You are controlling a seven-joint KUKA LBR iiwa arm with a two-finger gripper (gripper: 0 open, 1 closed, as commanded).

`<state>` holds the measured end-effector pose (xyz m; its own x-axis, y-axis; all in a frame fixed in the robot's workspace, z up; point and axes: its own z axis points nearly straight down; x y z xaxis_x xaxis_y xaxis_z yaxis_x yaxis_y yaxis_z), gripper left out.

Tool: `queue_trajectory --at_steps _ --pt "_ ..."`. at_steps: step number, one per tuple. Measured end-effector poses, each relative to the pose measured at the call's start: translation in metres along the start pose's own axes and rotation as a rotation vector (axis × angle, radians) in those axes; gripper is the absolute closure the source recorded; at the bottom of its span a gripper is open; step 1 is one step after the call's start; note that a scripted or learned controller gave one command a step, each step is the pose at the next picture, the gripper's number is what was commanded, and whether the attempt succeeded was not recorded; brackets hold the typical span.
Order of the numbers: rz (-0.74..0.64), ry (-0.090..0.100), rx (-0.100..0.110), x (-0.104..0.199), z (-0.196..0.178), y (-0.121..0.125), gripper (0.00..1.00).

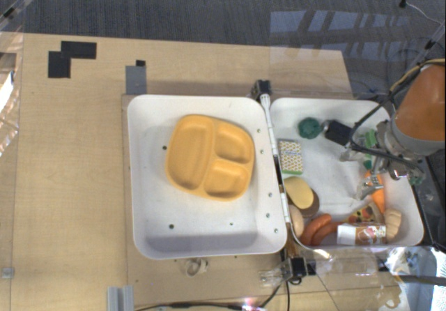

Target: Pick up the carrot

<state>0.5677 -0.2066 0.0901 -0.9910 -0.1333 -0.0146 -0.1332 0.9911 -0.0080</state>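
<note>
Fingers of the gripper (pixel 368 176) straddle the carrot (pixel 377 198) at right of frame; whether they clamp it, I cannot tell.

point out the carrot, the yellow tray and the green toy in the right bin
carrot (pixel 377 199), camera view, on its orange body under the gripper
yellow tray (pixel 209 156), camera view, on the ridge between compartments
green toy (pixel 310 127), camera view, on its middle

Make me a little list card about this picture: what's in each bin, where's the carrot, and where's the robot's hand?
left bin: yellow divided tray
right bin: toy foods, green item, small bottle
carrot: right bin, near right wall
gripper: just above the carrot
carrot held: cannot tell
</note>
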Motion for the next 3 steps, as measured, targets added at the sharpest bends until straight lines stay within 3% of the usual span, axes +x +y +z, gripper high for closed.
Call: queue_trajectory --at_steps 1,2,3 --pt "0.093 -0.004 -0.002 0.027 -0.001 0.007 0.00" --pt "0.087 -0.014 0.001 0.023 -0.015 0.007 1.00" --pt "0.086 -0.012 0.000 0.023 -0.014 0.007 0.00"
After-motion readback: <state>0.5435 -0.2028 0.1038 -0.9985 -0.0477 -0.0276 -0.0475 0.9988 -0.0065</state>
